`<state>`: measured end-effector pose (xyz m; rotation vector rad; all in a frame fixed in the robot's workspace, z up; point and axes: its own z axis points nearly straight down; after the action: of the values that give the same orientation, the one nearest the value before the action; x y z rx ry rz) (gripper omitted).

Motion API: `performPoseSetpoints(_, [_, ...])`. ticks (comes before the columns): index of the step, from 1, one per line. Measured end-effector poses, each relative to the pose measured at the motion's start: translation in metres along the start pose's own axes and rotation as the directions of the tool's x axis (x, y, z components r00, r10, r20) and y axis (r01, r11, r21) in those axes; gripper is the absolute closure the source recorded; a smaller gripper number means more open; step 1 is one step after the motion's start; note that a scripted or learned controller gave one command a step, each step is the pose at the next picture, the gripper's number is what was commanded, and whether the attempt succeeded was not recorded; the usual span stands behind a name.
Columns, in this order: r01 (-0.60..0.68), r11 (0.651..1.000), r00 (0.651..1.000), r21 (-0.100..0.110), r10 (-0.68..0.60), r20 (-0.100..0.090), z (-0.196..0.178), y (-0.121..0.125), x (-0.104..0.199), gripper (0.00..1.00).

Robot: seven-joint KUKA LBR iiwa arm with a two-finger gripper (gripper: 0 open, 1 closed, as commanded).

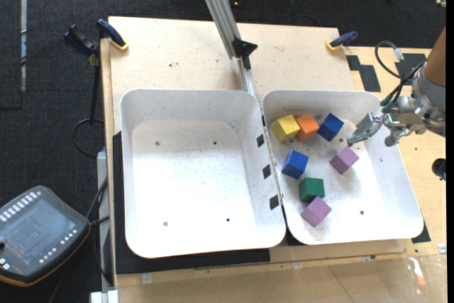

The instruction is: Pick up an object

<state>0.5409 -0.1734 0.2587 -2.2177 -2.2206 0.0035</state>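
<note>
Camera view is showing the worktop (184, 53) carrying two white bins side by side, and all the blocks are lying in the right bin (397, 216). The gripper (363, 133) is reaching in from the right and hanging over that bin's upper right part, just above the upper purple block (344, 160) and just right of the blue block (330, 128). Whether its fingers are standing wide or narrow I cannot tell; they are blurring into one pale shape. Nothing is showing between them, so the pick appears not yet done.

Every block is resting on the bin floor: a yellow block (287, 128) touching an orange block (308, 125), a second blue block (295, 164) near the middle divider, a green block (311, 189) and a lower purple block (316, 211) just below it. As I judge it, the arm is nearing a target, probably the upper purple block, with the descent, the closing and the lift all left to do.
</note>
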Motion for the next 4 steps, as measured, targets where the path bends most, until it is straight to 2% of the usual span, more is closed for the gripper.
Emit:
performPoseSetpoints(1, [-0.001, 1.000, 1.000, -0.004, 0.001, 0.001, -0.002, 0.001, 0.000, 0.00])
performPoseSetpoints(4, [-0.001, 1.000, 1.000, 0.000, 0.001, -0.001, 0.144, -0.004, 0.025, 0.00])
